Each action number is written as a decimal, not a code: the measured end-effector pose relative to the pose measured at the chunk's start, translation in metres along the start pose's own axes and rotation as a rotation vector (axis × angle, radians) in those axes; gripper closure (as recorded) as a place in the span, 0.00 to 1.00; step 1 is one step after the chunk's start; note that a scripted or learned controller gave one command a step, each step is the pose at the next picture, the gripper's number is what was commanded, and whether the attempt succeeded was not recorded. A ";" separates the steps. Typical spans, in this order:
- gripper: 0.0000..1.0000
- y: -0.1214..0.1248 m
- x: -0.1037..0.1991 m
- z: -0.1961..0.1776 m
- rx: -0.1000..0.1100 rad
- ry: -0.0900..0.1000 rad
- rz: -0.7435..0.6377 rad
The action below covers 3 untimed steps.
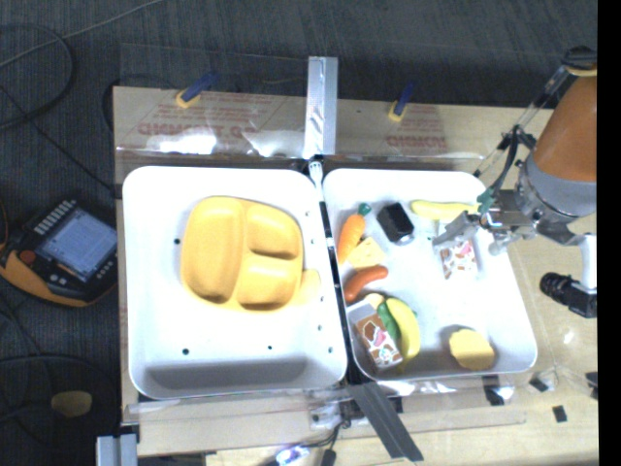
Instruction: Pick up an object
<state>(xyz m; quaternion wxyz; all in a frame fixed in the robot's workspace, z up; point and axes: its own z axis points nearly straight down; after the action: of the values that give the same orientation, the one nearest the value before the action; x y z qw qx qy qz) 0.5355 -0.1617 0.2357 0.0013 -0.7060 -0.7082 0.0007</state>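
My gripper (pixel 473 229) hangs over the right bin (pixel 505 304), near its far right side, on the grey arm with the orange band (pixel 572 134). Directly under the gripper in the image is a small white and red packet (pixel 458 258); whether it is gripped or lying on the bin floor I cannot tell. A yellow banana (pixel 439 207) lies just left of the gripper, and a black block (pixel 395 221) sits beside it. A carrot (pixel 350 233), a cheese wedge (pixel 367 252) and a red sausage (pixel 365 279) lie along the bin's left side.
At the front of the right bin are a brown printed box (pixel 376 341), a green and yellow fruit (pixel 403 324) and a yellow block (pixel 472 349). The left bin (pixel 155 328) bears a yellow divided plate (pixel 243 250). A divider wall (pixel 333 270) separates the bins.
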 end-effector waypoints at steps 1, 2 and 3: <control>0.00 0.047 -0.014 0.113 -0.031 -0.010 0.105; 0.00 0.121 -0.015 0.125 -0.036 -0.023 0.144; 1.00 0.126 -0.012 0.112 -0.049 -0.022 0.139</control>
<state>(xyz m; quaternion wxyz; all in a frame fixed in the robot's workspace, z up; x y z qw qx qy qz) 0.6609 -0.1736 0.1232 -0.0238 -0.7534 -0.6570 -0.0091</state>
